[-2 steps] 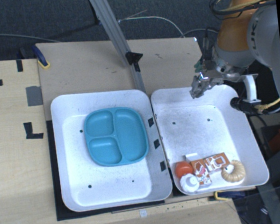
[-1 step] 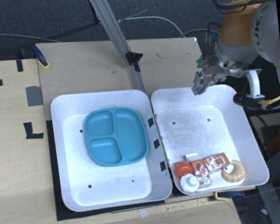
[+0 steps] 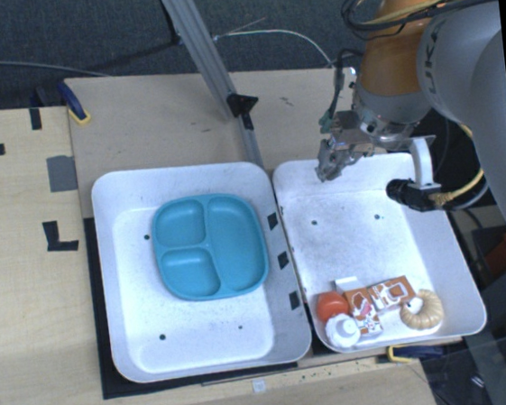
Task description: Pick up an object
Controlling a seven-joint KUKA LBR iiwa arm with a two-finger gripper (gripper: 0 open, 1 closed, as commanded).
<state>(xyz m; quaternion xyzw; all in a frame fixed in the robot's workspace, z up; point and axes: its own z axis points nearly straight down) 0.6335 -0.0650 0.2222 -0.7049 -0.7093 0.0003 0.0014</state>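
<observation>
i see the gripper (image 3: 331, 166) at upper centre-right, over the right bin's (image 3: 379, 237) far edge; i cannot tell how its jaws stand; the objects, a red-and-white bottle (image 3: 336, 317), a carton (image 3: 379, 303) and a croissant-like toy (image 3: 423, 310), crowd the lower right; a blue divided plate (image 3: 210, 246) lies in the left bin (image 3: 131, 284)
</observation>
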